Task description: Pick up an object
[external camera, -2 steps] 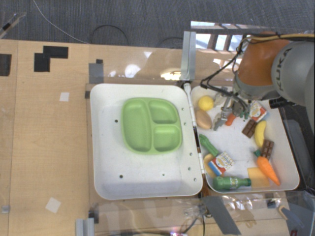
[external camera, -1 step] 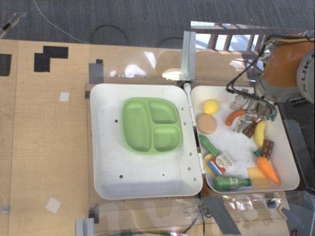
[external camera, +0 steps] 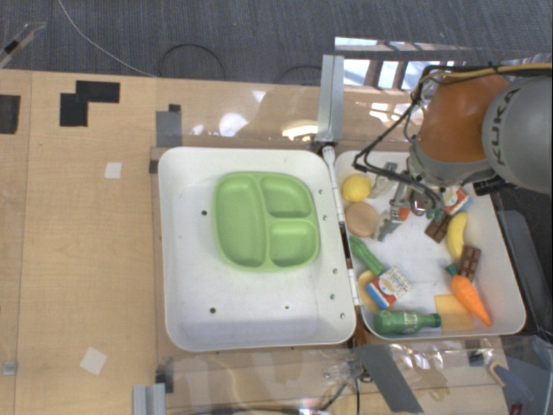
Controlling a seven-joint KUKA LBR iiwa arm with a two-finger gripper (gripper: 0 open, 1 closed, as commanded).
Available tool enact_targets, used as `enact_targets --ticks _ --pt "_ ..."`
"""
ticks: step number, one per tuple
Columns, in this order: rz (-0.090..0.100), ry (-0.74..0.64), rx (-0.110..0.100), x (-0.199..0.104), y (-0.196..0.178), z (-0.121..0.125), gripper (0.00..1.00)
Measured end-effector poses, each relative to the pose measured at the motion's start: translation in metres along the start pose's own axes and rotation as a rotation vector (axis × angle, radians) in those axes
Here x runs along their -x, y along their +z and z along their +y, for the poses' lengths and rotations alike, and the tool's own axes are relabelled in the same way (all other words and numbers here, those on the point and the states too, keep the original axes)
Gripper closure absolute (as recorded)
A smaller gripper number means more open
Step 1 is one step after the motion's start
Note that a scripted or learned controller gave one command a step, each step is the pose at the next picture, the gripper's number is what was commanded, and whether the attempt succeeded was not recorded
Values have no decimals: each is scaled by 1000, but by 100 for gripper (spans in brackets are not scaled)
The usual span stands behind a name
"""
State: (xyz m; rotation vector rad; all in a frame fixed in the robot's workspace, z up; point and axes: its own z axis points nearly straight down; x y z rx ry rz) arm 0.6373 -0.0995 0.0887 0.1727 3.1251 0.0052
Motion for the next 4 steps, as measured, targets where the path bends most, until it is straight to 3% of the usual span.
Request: enact_targets --ticks 1,2,3,4 --pt "-1 22 -5 16 0 -54 0" --pt "16 165 -8 30 0 -31 0" --pt "-11 160 -5 36 -15 -28 100" --pt "-13 229 2 -24 -149 49 100"
